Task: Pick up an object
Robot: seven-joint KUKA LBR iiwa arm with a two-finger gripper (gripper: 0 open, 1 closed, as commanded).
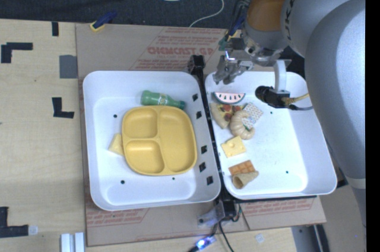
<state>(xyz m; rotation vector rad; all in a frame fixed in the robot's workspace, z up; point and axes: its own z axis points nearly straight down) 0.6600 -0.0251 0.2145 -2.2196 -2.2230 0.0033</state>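
Camera view had the end effector [228,73] hanging over the right bin's [297,150] far-left corner, finger state unreadable, with the watermelon slice [229,97] just at its six o'clock.

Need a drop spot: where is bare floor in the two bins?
Right bin: bare right half, beyond cheese wedge and cone. Crowded along the divider, near watermelon slice. Left bin: yellow plate covers most; strips remain.
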